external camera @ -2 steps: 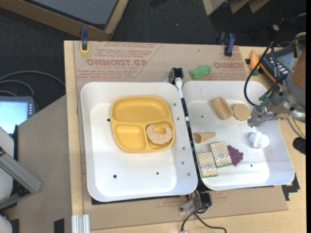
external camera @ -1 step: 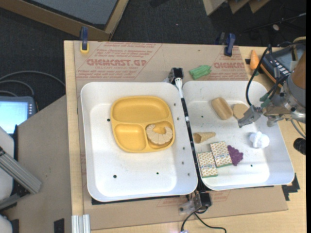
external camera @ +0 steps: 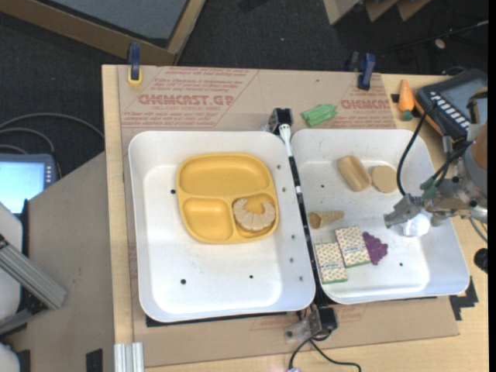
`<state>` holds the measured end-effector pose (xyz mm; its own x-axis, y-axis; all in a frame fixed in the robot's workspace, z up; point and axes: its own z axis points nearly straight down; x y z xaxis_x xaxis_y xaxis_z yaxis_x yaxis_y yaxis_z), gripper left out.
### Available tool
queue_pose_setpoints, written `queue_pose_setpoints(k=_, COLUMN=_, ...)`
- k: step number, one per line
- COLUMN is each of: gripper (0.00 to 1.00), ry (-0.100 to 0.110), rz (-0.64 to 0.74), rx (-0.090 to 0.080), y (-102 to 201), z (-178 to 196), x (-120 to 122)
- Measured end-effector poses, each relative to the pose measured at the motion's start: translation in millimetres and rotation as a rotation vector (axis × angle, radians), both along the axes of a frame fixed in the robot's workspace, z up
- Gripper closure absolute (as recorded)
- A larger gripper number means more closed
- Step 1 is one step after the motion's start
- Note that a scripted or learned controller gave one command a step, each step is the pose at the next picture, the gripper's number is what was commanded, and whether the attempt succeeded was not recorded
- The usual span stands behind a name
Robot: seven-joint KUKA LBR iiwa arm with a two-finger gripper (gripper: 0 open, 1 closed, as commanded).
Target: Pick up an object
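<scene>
Gripper: the gripper (external camera: 406,217) sits low over the right bin (external camera: 442,281), near its right side; whether it is apart or together cannot be told, and nothing shows held in it.
Right bin objects: a tan bread roll (external camera: 353,172) and a round tan piece (external camera: 384,178) lie at the back; a small tan wedge (external camera: 325,218) lies near the left wall; two patterned cards (external camera: 342,254) lie side by side at the front, with a purple piece (external camera: 375,247) just beside them, near the gripper.
Left bin: the left bin (external camera: 155,285) carries a yellow divided plate (external camera: 225,197), with a round biscuit-coloured item (external camera: 255,213) in its lower right compartment.
Worktop: a green object (external camera: 318,115) lies on the worktop (external camera: 194,99) behind the bins.
</scene>
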<state>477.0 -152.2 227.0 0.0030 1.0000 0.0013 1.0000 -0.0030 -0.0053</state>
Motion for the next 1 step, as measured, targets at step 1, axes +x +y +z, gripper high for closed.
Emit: queue_pose_setpoints(k=1, gripper=0.0, ry=0.002, rz=0.001, rx=0.001, y=-14.9, z=-56.7, x=0.7)
